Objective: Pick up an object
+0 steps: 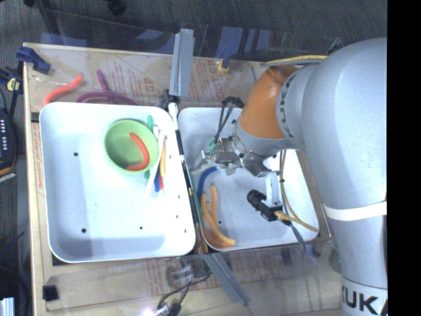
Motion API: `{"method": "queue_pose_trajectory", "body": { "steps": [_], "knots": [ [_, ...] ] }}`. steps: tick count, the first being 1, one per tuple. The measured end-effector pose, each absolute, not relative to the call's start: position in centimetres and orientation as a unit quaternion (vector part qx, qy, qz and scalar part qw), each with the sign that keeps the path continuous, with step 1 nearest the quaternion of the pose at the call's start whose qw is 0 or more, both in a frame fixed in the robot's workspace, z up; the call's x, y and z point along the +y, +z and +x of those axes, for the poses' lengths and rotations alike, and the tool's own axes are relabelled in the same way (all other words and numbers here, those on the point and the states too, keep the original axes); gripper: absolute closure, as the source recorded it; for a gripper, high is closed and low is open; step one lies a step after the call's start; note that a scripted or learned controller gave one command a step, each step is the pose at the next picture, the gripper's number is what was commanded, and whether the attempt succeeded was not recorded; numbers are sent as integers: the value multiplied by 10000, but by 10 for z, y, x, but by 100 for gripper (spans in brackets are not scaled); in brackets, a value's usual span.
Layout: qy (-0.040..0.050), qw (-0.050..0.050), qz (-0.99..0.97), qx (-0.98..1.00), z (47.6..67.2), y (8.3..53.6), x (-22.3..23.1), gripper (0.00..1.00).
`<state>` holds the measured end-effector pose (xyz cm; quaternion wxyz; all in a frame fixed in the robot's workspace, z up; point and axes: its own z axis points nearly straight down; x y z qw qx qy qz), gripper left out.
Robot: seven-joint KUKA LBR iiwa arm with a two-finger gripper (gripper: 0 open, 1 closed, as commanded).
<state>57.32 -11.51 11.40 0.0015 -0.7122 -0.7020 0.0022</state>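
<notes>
My tool (212,155) sits low in the right bin (302,232), above the orange pieces (214,219); its grip I cannot tell. Green bowl (131,145) waits in the left bin (99,232).

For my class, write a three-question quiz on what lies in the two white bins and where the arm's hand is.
1. True or false: the green bowl sits in the right bin.
2. Which bin is the hand over? A left bin, B right bin.
3. Fill in: the curved orange-yellow object lies along the right bin's ____ edge.

Key
1. False; it sits in the left bin.
2. B.
3. Left, near the divide between the bins.
</notes>
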Motion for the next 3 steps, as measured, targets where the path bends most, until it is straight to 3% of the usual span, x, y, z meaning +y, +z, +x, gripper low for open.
{"method": "queue_pose_trajectory", "body": {
  "steps": [1, 2, 3],
  "knots": [
    [15, -15, -7124, -7018, 600, 92, -114, 0],
    [0, -17, -7113, -7029, 601, 103, -114, 100],
    [-4, -2, -5896, -8077, 652, 193, -71, 100]
  ]
}}
